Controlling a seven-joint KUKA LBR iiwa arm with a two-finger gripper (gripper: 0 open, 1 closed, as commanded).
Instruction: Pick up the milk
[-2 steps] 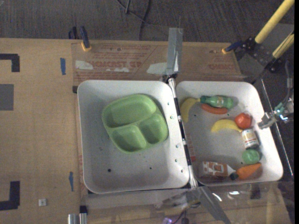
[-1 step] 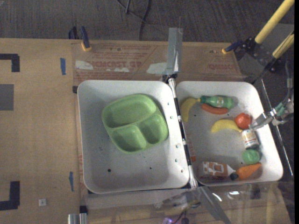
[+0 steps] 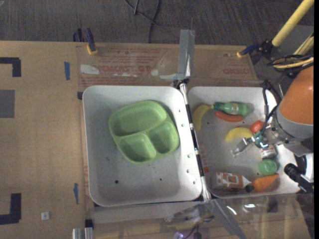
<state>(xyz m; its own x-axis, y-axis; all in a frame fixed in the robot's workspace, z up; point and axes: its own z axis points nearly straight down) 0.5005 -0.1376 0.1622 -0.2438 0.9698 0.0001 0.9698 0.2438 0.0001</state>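
Two shallow white bins sit side by side on the cardboard-covered counter [image 3: 40, 148]. The left bin [image 3: 99, 183] holds one green divided plate [image 3: 143, 131], lying flat toward the bin's centre, three compartments up.

The right bin [image 3: 219, 163] carries the toy food. The milk carton [image 3: 231, 181] lies on its side along the bin's front edge, near the front left corner, white body with an orange-brown label. An orange carrot [image 3: 265, 182] lies just beside the carton's right end, close or touching, hard to tell which. A green round piece [image 3: 268, 167] sits just behind the carrot. One yellow banana [image 3: 200, 115] lies against the bin's left wall near the back; a second banana [image 3: 238, 133] lies near the middle. A green bottle [image 3: 232, 107] lies on its side near the back wall, with a red-orange sausage-like piece [image 3: 228, 116] just in front of it. A small red piece [image 3: 256, 126] sits next to the claw.

The grey arm with orange band [image 3: 299, 101] comes in over the right bin's right side. The claw [image 3: 249, 144] hovers over the middle of the right bin, behind the milk carton and apart from it, fingers spread, nothing between them.
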